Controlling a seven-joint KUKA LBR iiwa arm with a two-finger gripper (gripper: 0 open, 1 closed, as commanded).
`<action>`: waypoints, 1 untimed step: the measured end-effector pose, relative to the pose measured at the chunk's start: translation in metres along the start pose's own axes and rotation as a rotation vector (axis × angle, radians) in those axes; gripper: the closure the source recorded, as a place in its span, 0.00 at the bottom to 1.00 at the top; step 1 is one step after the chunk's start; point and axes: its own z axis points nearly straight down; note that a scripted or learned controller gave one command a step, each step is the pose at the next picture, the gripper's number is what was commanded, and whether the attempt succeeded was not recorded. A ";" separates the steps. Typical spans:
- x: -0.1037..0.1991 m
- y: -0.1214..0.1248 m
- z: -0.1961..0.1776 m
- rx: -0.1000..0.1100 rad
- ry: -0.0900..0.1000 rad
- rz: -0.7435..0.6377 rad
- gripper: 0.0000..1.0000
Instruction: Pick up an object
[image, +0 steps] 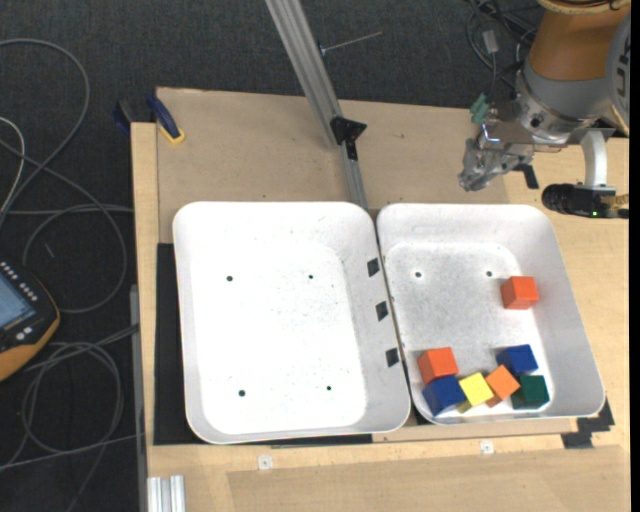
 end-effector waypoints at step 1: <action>0.044 -0.012 0.015 0.002 0.000 0.001 1.00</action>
